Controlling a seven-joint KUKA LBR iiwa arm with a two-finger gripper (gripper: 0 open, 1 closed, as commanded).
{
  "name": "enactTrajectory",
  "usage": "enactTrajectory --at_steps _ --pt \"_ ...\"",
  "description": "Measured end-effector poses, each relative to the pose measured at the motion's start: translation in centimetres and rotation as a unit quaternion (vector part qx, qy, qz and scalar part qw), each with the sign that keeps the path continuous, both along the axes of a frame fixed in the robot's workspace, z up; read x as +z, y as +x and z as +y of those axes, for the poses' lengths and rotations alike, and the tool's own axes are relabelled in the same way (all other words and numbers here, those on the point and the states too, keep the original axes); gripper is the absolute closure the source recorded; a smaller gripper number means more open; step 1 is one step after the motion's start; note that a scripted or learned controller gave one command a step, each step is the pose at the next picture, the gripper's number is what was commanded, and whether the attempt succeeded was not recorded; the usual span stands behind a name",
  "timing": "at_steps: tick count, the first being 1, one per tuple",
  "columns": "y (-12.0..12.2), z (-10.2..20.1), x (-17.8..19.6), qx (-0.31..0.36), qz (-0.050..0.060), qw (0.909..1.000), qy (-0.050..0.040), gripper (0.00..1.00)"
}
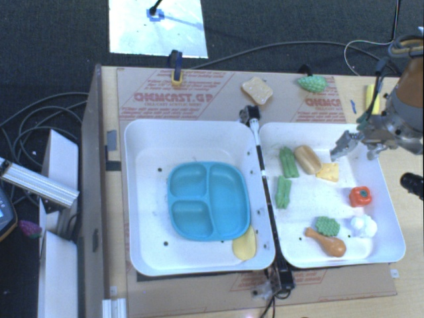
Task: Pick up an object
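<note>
So, right bin (391, 244) holds two green bean pods (286, 175), one bread roll (307, 158), cheese wedge (328, 172), tomato (360, 196), drumstick (326, 242), broccoli (326, 226). Gripper (358, 144) hovers upper right, jaws spread, holding nothing.

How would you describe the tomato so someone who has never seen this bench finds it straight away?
Start at the right bin, the one crowded with toy food. Along its right side, below the yellow cheese wedge and above the white lump, sits the tomato. It is the one red, round piece there, with a green top.

Yellow cheese wedge (328, 172) lying flat in right bin, touching tan bread roll (307, 158)
</note>
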State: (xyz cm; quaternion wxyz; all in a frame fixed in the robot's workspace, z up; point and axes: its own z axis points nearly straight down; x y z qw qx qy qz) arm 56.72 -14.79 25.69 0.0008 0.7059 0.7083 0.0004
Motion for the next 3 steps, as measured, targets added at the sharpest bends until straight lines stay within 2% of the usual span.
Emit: enactTrajectory --at_steps 1,2,3 --pt "4.6 6.5 -6.6 0.000 0.001 1.0000 0.0007 0.00" --pt "5.5 6.2 -17.0 -0.001 -0.004 1.0000 -0.0012 0.00" --pt "5.9 6.0 -15.3 0.000 -0.009 1.0000 -0.0027 1.00"
